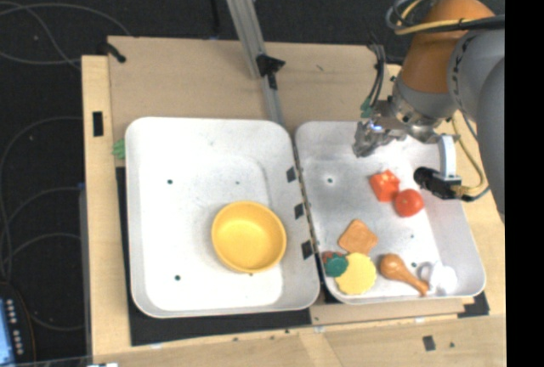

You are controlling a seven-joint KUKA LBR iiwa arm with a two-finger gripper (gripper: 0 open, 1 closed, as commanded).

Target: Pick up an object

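My gripper point(367, 144) hangs over the back part of the right bin point(331, 155), above bare white floor, with nothing seen between its fingers. In front of it and to the right lie an orange-red block point(384, 184) and a red tomato-like ball point(409, 202). Nearer the front edge sit a tan bread-shaped piece point(358, 236), a yellow round piece point(356, 272) with a green bit point(337, 264) beside it, a brown drumstick point(401, 271) and a small white piece point(443, 278).
The left bin point(170, 161) holds a yellow bowl point(248, 236) near its front middle. A slanted metal pole point(246, 25) rises from the bench behind the bins' shared edge. The bench's wooden top point(187, 76) surrounds both bins.
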